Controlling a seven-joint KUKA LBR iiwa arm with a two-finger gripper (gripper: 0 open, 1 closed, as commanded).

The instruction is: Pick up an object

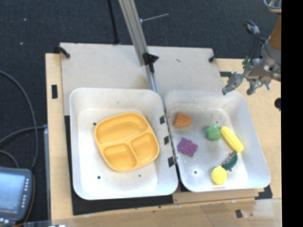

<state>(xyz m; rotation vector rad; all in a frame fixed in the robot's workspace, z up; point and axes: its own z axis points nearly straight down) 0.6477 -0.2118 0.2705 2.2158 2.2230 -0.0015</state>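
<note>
We hang our hand (240,82) over the far right corner of the right bin (246,174), nothing between its fingers, which look parted, so we judge the approach step only beginning. The likeliest pick, the corn (232,139), lies in that bin just beside a green ball (213,133). Its long axis runs from far-left to near-right, so we must descend with fingers across it.

2 white bins (80,141). 1 yellow divided tray (126,141). 6 small items in the right bin (253,141): 2 yellow, plus orange, purple, green, dark teal.
</note>
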